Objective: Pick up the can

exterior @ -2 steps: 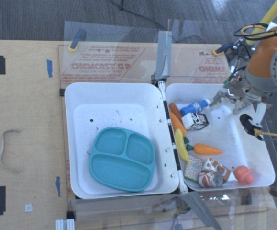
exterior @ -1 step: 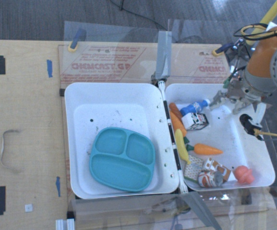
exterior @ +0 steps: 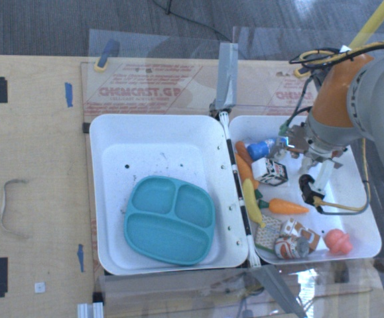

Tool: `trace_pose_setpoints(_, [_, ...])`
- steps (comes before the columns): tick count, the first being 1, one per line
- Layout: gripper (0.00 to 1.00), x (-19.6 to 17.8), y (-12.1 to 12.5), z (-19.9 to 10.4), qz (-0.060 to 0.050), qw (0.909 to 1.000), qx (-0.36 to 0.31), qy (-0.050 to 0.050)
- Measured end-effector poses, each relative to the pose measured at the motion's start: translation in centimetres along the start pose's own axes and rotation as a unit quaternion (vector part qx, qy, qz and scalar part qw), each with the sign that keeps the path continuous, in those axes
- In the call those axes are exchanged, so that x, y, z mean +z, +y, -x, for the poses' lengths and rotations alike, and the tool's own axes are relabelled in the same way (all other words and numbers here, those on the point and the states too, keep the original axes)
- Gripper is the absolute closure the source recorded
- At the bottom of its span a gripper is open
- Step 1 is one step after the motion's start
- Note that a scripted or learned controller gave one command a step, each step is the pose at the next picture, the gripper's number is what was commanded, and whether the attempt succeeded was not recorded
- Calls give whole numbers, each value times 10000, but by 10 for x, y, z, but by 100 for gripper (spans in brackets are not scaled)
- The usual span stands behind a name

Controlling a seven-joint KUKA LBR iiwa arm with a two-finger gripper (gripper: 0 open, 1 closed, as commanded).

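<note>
Camera view: gripper (exterior: 319, 167) low over the right bin (exterior: 371, 224), can (exterior: 291, 238) lying apart from it near the front wall.

The can lies on its side in the right bin's near end, with a pink toy (exterior: 338, 242) just beside it and a carrot (exterior: 288, 207) between it and the gripper. The gripper hangs over the bin's middle with nothing seen between its jaws; whether they are released or clenched I cannot tell from this angle. Along the bin's left wall lie a banana (exterior: 251, 204), a small black-and-white box (exterior: 272, 171) and what may be a blue-capped bottle (exterior: 266, 147). The left bin (exterior: 105, 177) holds a teal divided plate (exterior: 170, 219). Both bins stand on the bench (exterior: 32, 177).
</note>
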State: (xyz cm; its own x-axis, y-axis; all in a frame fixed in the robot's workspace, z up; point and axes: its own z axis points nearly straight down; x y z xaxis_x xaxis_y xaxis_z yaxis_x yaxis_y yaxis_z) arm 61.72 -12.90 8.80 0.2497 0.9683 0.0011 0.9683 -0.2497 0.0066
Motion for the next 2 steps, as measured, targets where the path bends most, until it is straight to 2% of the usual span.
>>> trace_pose_setpoints(1, [100,-12,2,1,26,10000,3,-3])
trace_pose_setpoints(2, [100,-1,-39,24,-1,9864,1641,6])
